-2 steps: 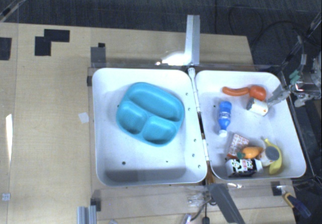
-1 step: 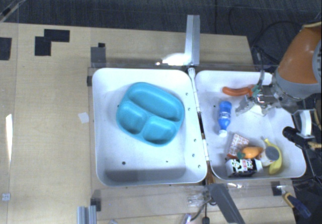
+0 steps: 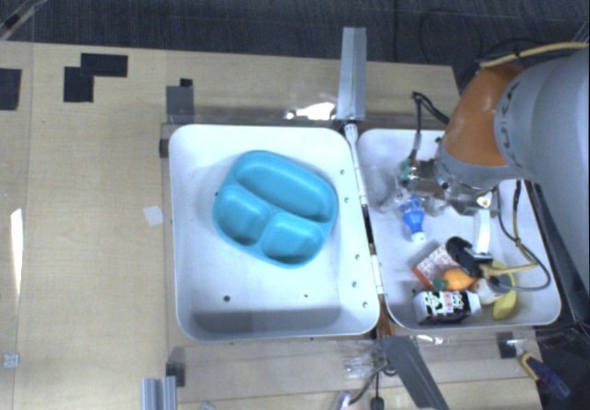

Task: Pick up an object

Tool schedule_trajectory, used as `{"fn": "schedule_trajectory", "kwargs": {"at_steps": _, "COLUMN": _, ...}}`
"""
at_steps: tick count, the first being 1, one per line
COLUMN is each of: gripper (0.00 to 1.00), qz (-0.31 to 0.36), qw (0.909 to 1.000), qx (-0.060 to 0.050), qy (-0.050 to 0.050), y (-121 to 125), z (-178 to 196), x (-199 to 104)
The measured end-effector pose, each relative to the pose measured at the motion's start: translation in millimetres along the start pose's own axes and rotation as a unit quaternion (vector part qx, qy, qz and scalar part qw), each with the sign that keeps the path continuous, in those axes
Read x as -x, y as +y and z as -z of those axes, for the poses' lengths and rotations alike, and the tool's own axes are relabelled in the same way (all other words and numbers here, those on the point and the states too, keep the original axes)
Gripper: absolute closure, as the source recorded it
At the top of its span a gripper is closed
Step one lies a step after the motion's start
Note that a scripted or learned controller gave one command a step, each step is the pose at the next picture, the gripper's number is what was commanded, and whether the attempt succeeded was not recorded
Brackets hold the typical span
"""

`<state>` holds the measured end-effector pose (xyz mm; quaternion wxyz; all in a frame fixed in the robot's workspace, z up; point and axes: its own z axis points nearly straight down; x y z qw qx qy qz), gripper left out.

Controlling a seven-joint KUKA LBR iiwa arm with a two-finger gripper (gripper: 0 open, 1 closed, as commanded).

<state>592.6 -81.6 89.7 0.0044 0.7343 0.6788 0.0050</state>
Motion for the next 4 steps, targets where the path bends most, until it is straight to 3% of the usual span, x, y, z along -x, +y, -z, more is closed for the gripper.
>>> {"fn": "schedule_trajectory", "kwargs": {"at_steps": 1, "gripper": 1.00, "qz": 0.001, "qw": 1.0000, "qx": 0.004, "qy": 0.002, "y": 2.6, "z": 12.2, "x": -2.9}}
{"fn": "schedule_trajectory", "kwargs": {"at_steps": 2, "gripper": 1.00, "qz": 0.149, "qw": 0.9889, "qx": -0.004, "qy": -0.001, "y": -5.7, "z": 27.5, "x": 85.3}}
{"fn": "schedule_trajectory", "kwargs": {"at_steps": 3, "gripper": 1.00, "qz": 0.149, "qw": 0.9888, "qx": -0.004, "qy": 0.000, "y": -10.7, "z": 13.6, "x": 76.2}}
{"fn": "schedule_trajectory", "kwargs": {"at_steps": 4, "gripper": 1.00, "qz": 0.116, "qw": 0.9933, "qx": -0.003, "qy": 0.000, "y": 7.2, "z": 109.1, "x": 30.0}}
